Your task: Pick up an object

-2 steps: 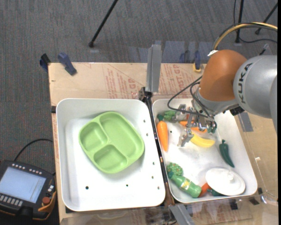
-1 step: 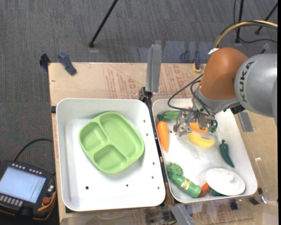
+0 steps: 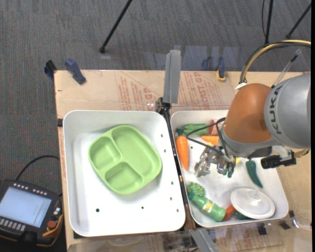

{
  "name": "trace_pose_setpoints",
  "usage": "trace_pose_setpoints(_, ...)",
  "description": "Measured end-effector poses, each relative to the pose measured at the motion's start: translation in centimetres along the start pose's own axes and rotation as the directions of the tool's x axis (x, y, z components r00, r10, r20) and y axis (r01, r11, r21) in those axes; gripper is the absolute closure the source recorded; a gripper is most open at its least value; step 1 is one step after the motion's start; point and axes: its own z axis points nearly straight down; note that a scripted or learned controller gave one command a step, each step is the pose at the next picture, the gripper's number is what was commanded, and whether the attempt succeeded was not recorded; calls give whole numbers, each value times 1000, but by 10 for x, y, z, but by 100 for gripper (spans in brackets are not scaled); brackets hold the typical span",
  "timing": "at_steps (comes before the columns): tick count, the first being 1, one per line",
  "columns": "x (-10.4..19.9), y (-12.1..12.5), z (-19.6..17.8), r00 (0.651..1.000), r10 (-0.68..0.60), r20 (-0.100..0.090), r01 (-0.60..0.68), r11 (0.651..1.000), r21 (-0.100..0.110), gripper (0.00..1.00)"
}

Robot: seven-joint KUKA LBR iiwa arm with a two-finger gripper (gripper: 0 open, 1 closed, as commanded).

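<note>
- The tabletop (image 3: pixel 94 91) carries two white bins side by side; the left bin (image 3: pixel 84 193) holds a green divided plate (image 3: pixel 125 159).
- The right bin (image 3: pixel 280 190) holds the candidates: a carrot (image 3: pixel 182 151), a white lidded bowl (image 3: pixel 252 202), a green bottle (image 3: pixel 207 203), a dark green pepper (image 3: pixel 253 173).
- The arm (image 3: pixel 268 117) hangs over the right bin.
- The gripper (image 3: pixel 214 163) is low, just beside the carrot; I cannot tell how wide it stands, and nothing is seen held.
- Judgement: the pick is not yet made; closing and lifting remain.
</note>
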Motion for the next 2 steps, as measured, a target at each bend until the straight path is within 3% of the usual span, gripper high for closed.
trace_pose_setpoints(1,0,0,0,1000,-1,1,1,1000,0,0)
trace_pose_setpoints(2,-14,3,-1,995,97,3,-97,995,-1,0)
